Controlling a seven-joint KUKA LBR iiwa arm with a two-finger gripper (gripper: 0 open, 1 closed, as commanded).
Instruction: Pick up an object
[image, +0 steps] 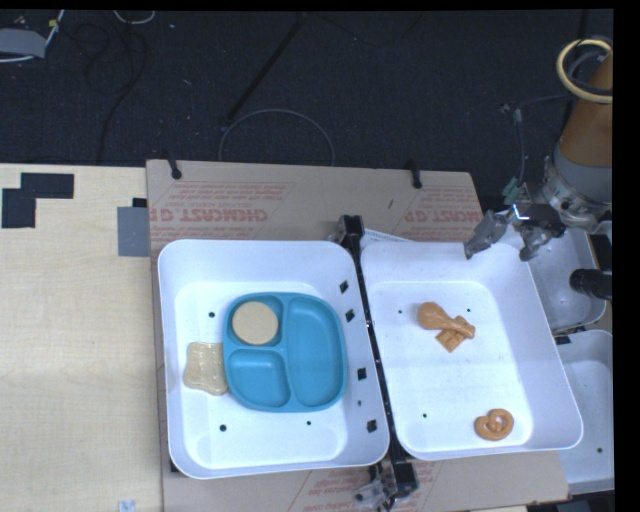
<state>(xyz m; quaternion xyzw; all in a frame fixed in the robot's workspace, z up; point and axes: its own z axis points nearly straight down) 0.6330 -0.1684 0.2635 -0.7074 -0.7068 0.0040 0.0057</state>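
Note:
In the right bin (520, 300) lie a tan drumstick-shaped piece (445, 324) near the middle and a small brown pretzel (494, 425) at the front right corner. My gripper (506, 238) hangs above the far right corner of that bin, well away from both pieces. Its two fingers (481, 236) are spread apart with nothing between them. The left bin (190, 280) holds a blue divided tray (295, 360) with a round tan cookie (254, 323) in its upper left compartment. A pale cracker (206, 368) lies beside the tray's left edge.
Both bins rest on a cardboard sheet (300, 205) on the bench. A black clamp (352, 232) sits where the bins meet at the back. Cables (270, 125) run across the dark floor behind. A wooden surface (70, 340) lies to the left.

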